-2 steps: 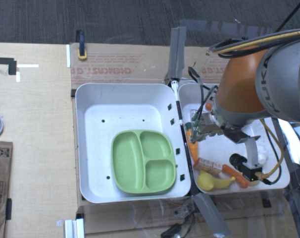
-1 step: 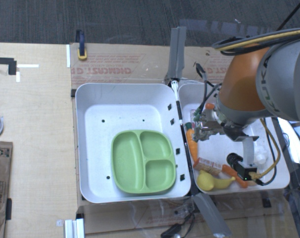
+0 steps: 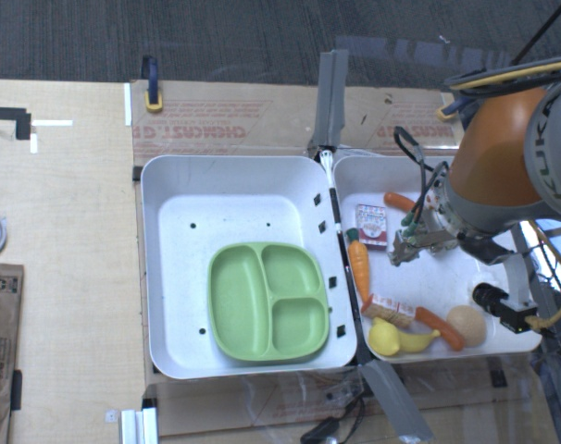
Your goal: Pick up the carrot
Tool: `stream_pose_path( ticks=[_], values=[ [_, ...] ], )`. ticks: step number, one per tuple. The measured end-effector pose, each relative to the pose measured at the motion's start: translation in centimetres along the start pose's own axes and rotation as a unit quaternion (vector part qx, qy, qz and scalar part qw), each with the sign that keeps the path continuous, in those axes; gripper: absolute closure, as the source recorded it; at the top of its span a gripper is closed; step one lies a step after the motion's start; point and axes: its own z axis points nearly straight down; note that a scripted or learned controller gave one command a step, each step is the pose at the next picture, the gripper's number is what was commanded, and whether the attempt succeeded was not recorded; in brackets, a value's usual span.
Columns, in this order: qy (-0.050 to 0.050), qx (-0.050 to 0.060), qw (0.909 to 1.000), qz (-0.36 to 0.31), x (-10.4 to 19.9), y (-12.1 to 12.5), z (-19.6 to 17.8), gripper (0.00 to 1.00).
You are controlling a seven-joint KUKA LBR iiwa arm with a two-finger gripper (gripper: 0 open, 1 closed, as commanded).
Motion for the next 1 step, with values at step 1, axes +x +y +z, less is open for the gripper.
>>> stream_pose_path(
  ticks=[1],
  values=[
    [0.000, -0.001, 1.0000, 0.001, 7.38, -2.56, -0.05, 1.00]
  ],
)
